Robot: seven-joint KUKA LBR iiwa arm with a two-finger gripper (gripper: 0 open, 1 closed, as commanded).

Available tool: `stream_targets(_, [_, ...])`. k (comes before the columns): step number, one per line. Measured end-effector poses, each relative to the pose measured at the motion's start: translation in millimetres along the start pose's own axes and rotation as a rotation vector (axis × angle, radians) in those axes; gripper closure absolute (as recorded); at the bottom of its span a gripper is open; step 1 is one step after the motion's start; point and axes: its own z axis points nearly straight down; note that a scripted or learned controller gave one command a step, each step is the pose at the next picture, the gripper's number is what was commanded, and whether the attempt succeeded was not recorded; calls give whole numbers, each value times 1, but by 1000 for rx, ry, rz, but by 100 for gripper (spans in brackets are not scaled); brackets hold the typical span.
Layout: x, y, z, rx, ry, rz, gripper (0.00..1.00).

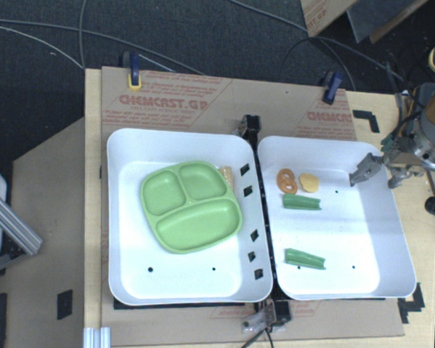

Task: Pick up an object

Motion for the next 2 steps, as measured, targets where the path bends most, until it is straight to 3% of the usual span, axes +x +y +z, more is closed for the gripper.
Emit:
stream_targets(1, [0,3,-7,-13,-3,-3,0])
stream_targets(2, [0,12,41,-8,-1,-4,0])
